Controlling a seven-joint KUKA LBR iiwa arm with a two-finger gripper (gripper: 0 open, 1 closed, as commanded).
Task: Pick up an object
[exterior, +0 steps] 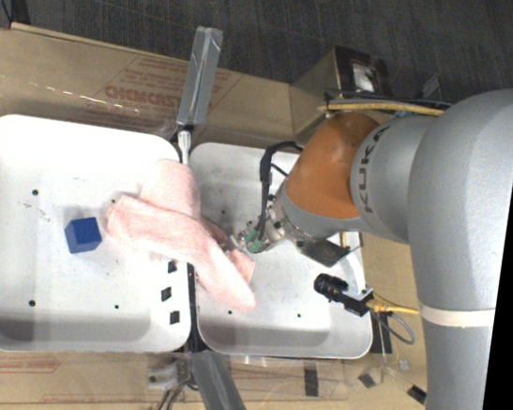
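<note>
A pink cloth (182, 230) lies draped over the divider between the two white bins, with one end in the left bin (9, 212) and the other in the right bin (297, 323). A small blue cube (84, 234) rests in the left bin, left of the cloth. My gripper (253, 240) reaches down into the right bin at the cloth's right end, touching or just above it. The arm's wrist hides most of the gripper.
The grey arm with its orange band (328, 167) covers the right bin's far right part. A black cable connector (341, 293) hangs over the right bin. A grey bar (199, 78) stands behind the bins on the cardboard.
</note>
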